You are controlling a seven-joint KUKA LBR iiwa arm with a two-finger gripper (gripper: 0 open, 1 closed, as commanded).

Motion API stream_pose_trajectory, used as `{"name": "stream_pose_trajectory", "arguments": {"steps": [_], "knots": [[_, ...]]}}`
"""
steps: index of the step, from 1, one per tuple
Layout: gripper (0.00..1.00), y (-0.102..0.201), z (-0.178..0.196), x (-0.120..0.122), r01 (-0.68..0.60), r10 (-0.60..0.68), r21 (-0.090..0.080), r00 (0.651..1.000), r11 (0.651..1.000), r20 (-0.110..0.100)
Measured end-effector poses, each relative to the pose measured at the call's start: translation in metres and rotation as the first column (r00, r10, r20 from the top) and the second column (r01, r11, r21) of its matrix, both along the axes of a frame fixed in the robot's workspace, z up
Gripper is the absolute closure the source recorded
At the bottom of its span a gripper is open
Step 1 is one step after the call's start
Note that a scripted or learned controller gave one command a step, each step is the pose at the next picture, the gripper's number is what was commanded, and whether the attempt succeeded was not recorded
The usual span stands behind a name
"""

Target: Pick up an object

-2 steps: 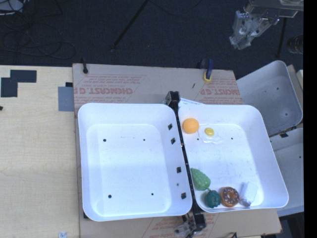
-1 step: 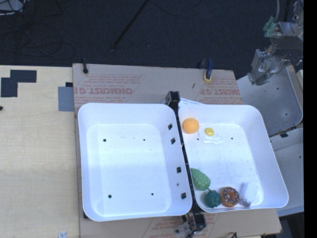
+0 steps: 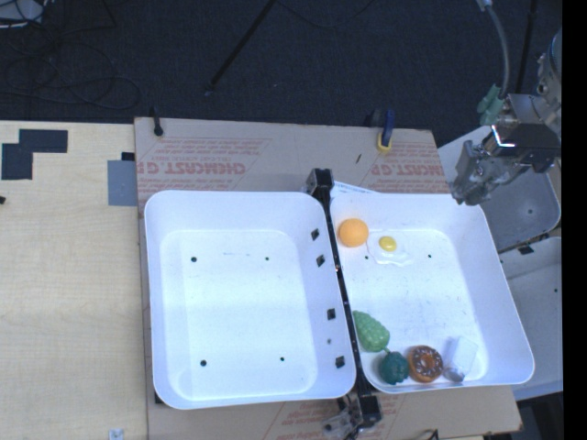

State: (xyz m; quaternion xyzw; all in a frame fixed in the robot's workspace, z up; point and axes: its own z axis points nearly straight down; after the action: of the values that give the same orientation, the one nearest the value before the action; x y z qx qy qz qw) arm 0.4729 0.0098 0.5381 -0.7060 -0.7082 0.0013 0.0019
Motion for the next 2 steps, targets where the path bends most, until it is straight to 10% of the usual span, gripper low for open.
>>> {"name": "stream_pose_trajectory", "arguments": {"steps": [2], "knots": [[1.0,-0.148,-0.001,0.002,0.012,-0.012,-0.004,1.0,1.0,0.002]]}}
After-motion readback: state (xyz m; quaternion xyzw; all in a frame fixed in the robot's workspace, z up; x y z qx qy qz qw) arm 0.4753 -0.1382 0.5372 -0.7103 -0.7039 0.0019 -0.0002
